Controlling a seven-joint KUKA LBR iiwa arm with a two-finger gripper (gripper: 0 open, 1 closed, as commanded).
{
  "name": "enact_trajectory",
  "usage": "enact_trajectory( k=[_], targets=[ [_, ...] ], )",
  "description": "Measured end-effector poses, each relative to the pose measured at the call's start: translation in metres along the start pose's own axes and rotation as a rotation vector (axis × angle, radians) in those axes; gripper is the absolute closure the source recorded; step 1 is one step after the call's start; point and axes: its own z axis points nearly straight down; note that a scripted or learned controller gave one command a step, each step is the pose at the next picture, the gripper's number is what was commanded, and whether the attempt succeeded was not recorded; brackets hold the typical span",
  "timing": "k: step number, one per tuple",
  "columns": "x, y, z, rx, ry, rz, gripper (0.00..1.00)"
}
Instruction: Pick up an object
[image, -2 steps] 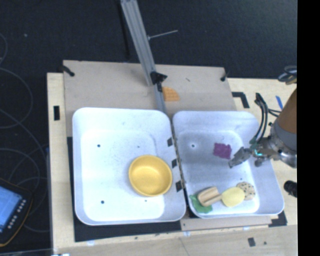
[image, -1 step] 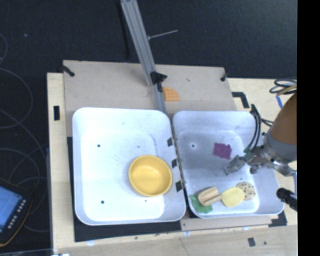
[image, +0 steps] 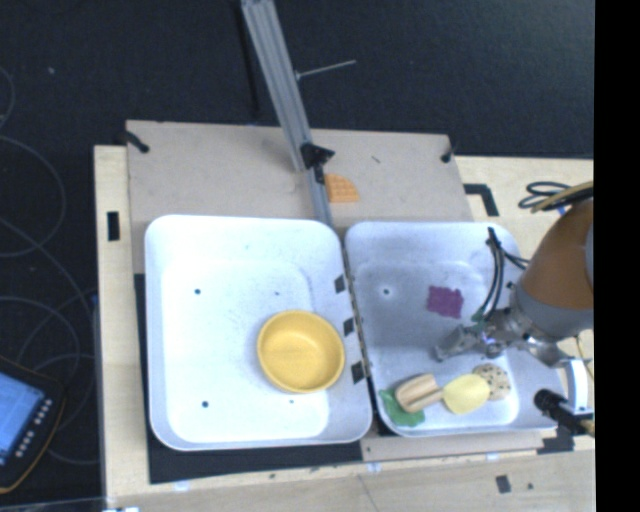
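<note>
In the right bin my gripper hangs low over the floor, reaching in from the right with the orange band of the arm above it. A purple square piece lies just beyond it. Nearer the front wall lie a tan cylinder, a yellow lemon-shaped object, a speckled cookie-like piece and a bit of green. A yellow bowl sits in the left bin. Nothing shows between the fingers.
A grey metal pole slants up from the bins' shared rear corner. An orange tag lies on the board behind the bins. Cables and a small screen sit off the bench at left.
</note>
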Motion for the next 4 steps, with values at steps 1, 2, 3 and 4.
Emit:
enact_trajectory(
  k=[1,2,3,4],
  targets=[
    [-0.001,0.001,-0.013,-0.005,0.0,0.005,1.0],
    [-0.003,0.003,-0.056,-0.005,0.001,-0.002,1.0],
    [-0.006,0.01,-0.102,-0.006,0.0,-0.004,1.0],
    [-0.007,0.011,-0.131,-0.004,0.001,-0.006,1.0]
  ],
)
